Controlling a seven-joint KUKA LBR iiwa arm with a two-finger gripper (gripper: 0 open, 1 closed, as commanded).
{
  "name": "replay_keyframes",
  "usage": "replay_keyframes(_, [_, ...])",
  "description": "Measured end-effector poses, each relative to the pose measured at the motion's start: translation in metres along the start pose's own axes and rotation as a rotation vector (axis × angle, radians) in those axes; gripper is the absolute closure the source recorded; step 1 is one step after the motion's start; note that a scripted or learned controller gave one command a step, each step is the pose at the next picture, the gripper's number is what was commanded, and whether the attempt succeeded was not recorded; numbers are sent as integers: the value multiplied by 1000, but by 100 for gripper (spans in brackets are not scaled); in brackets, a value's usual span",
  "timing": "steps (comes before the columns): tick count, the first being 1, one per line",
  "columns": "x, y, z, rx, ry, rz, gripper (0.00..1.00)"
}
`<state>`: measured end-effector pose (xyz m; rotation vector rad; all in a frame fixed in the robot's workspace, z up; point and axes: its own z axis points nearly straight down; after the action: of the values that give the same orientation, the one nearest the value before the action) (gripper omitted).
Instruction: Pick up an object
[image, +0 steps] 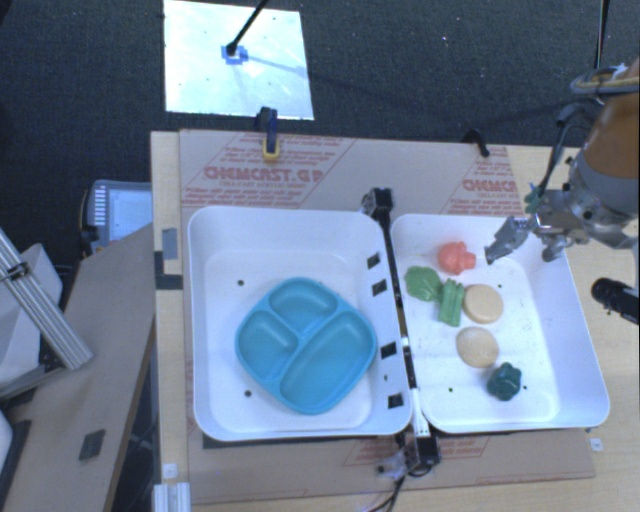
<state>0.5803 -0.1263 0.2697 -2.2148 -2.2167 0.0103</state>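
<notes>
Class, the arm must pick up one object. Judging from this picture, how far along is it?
Done: nothing lifted. The orange toy, green toy, two tan discs and dark green toy all lie in the right white bin.
In hand: the gripper hovers beside the orange toy.
Left: descend, grasp, lift.

The right bin holds 6 small toys, all lying loose: an orange-red piece farthest, a green leafy piece, a green ridged piece, 2 beige rounds, and a dark teal piece nearest.
</notes>
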Motion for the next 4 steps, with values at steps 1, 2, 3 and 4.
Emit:
replay_keyframes(1, [0,2,-7,-12,-2,-2,0])
replay_keyframes(2, [-3,-1,36,-9,-1,-1,0])
replay_keyframes(3, [-10,0,97,-7,-1,0,0])
replay_keyframes(4, [-15,4,140,-9,-1,0,0])
